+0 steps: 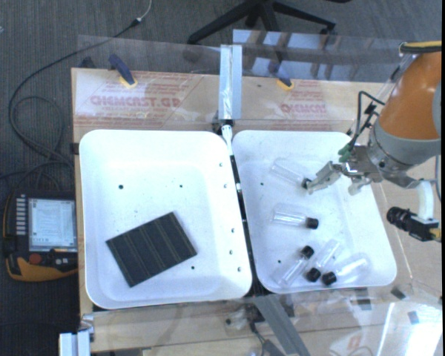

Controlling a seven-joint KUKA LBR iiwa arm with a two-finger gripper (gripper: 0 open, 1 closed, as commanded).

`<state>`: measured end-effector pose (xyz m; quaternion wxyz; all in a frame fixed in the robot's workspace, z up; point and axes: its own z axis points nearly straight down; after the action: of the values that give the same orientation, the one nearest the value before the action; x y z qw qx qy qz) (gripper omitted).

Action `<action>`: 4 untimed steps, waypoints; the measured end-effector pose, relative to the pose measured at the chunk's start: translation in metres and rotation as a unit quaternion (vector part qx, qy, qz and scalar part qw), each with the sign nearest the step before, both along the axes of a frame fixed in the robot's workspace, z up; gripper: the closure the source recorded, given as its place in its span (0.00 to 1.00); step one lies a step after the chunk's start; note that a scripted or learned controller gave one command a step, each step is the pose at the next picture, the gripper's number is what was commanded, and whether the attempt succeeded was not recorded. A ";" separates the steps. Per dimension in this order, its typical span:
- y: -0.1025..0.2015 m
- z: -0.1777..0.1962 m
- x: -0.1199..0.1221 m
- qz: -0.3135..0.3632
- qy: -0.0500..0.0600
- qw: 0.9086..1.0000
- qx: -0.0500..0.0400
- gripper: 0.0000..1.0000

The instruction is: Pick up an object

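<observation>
my gripper (pixel 332 179) hangs over the right bin (pixel 371 273) with its fingers spread wide, nothing between them. clear tubes with black caps lie below: one tube (pixel 294 217) mid-bin, more near the front. a dark ribbed pad (pixel 151 248) lies in the left bin (pixel 104 154).

grey carpet floor (pixel 37 43), office chair base (pixel 259 6)

Grey arm (pixel 408 143), orange band, thin metal tool (pixel 334 180)
</observation>
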<state>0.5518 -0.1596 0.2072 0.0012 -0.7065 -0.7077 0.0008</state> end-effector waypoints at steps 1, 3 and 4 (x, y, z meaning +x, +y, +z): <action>-0.032 -0.114 -0.020 0.060 -0.002 0.998 0.000 0.00; -0.026 -0.118 0.110 0.206 -0.006 0.978 -0.002 0.00; -0.003 -0.117 0.054 0.216 -0.006 0.976 -0.003 0.00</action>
<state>0.6060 -0.1624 0.0904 -0.0051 -0.5370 -0.8435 -0.0010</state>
